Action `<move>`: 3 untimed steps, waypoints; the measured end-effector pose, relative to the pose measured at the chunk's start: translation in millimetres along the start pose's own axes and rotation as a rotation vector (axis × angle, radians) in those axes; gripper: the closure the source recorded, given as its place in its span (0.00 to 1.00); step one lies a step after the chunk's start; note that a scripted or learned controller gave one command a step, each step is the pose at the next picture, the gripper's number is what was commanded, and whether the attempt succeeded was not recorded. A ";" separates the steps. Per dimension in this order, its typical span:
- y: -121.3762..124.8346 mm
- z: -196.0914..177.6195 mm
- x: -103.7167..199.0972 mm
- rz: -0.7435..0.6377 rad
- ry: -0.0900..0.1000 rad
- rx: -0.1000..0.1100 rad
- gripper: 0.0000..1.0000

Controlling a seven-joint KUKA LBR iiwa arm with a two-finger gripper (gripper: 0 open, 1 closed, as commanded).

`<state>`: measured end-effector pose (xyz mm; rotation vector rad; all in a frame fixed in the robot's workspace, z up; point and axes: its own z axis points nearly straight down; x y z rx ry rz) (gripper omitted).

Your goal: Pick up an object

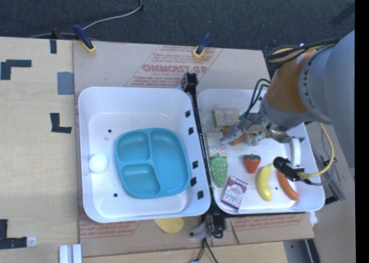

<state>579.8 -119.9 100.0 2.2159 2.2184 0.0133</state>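
My gripper is low inside the right bin, near its left middle, under the grey arm with the orange band. It hovers just below a green patterned packet and beside a pale patterned piece. A small brownish item lies against its right side. A red strawberry, a yellow banana, an orange carrot, a green lumpy object and a maroon box lie closer to the front of that bin.
The left bin holds a blue divided plate and a white ball. A black divider separates the bins. A yellow object pokes out below the left bin's front edge. A cable loops by the arm.
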 end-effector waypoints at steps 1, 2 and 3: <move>-61.0 9.7 -5.0 0.001 -0.002 -0.004 0.00; -61.6 1.1 -5.3 0.001 -0.002 -0.001 1.00; -5.0 -84.5 88.4 -0.002 0.000 0.010 1.00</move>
